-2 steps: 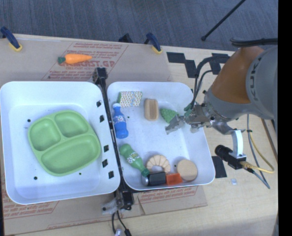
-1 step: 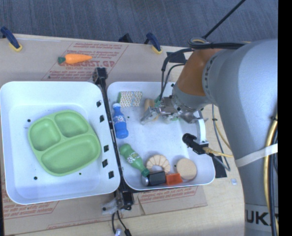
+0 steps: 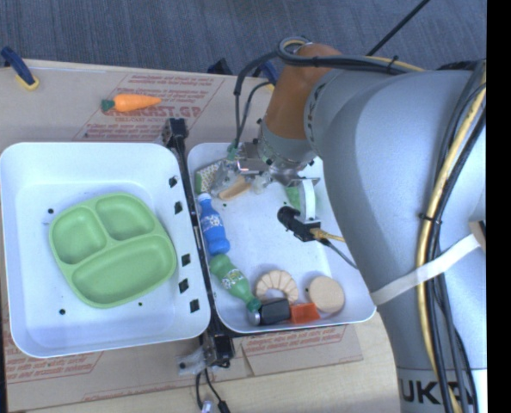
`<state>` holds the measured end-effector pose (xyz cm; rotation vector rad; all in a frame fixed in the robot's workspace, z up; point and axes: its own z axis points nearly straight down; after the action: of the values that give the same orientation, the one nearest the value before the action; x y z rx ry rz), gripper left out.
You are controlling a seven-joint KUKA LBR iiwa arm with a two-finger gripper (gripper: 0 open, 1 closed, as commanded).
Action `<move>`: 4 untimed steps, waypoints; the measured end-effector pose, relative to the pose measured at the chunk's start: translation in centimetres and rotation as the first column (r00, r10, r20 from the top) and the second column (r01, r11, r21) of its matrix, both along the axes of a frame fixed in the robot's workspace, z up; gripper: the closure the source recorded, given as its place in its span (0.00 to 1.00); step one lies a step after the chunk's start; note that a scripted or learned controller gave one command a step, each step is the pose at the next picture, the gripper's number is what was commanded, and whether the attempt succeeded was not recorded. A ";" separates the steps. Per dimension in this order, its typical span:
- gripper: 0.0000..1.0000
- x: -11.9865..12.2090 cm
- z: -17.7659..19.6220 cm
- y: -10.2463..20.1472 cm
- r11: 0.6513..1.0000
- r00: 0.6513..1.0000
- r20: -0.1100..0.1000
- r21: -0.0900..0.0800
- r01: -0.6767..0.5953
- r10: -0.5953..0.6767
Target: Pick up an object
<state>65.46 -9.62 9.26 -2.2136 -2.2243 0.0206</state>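
The arm's wrist, with its orange band [image 3: 294, 84], leans over the far end of the right bin [image 3: 359, 312]. My gripper [image 3: 237, 177] is low in that bin's far left corner, beside a small tan piece [image 3: 233, 190] and a speckled flat item [image 3: 208, 177]. A blue bottle [image 3: 212, 225] lies along the bin's left wall, with a green bottle [image 3: 231, 280] just below it. Near the front wall rest a ridged tan pastry toy [image 3: 276, 284], a round beige bun [image 3: 326, 294] and a black and orange block [image 3: 281, 312].
The left bin [image 3: 15, 231] holds a green divided plate [image 3: 112, 248]. A toy carrot [image 3: 131, 103] lies on the cardboard behind the bins. A blue clamp [image 3: 19, 65] sits at the far left corner. The arm's grey body [image 3: 393, 170] covers the right bin's right side.
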 end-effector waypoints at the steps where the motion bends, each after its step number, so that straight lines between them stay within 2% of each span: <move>1: 1.00 -0.3 0.7 0.2 1.000 1.000 -0.016 0.006 -0.004 0.004; 2: 1.00 -3.8 13.2 4.0 1.000 1.000 0.012 0.007 -0.002 0.002; 3: 0.00 -3.9 13.0 4.0 1.000 1.000 0.008 0.007 -0.002 0.002; 4: 0.00 -9.5 9.8 4.6 1.000 1.000 0.006 0.007 -0.001 0.001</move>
<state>56.01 -5.00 19.08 -2.2122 -2.2252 0.0068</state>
